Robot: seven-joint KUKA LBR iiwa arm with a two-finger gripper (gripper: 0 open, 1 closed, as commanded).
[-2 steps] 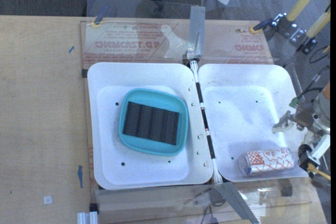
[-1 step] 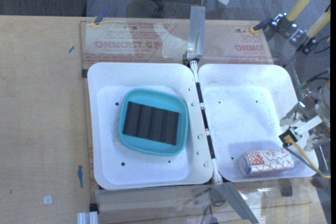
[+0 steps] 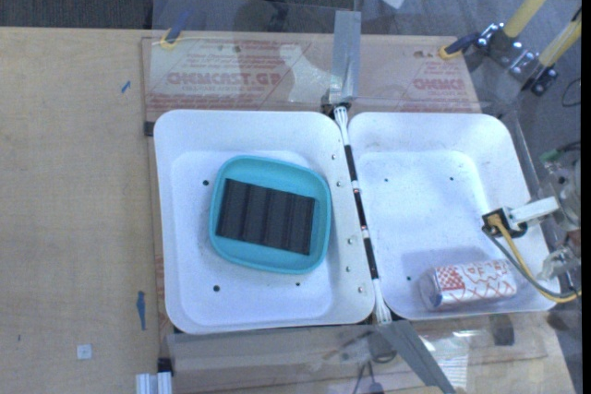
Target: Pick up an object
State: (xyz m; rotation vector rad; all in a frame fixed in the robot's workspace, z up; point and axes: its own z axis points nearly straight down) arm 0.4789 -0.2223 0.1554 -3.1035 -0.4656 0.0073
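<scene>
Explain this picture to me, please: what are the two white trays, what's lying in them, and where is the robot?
One camera fixed above a wooden bench looks down at a slant. Two shallow white bins sit side by side. The left bin holds a teal dish with a dark ribbed insert. The right bin holds a red-and-white patterned can lying on its side near the front edge. The robot arm reaches in from the right; a small white and black part with a yellow cable pokes over the bin's right rim. Nothing is held.
</scene>
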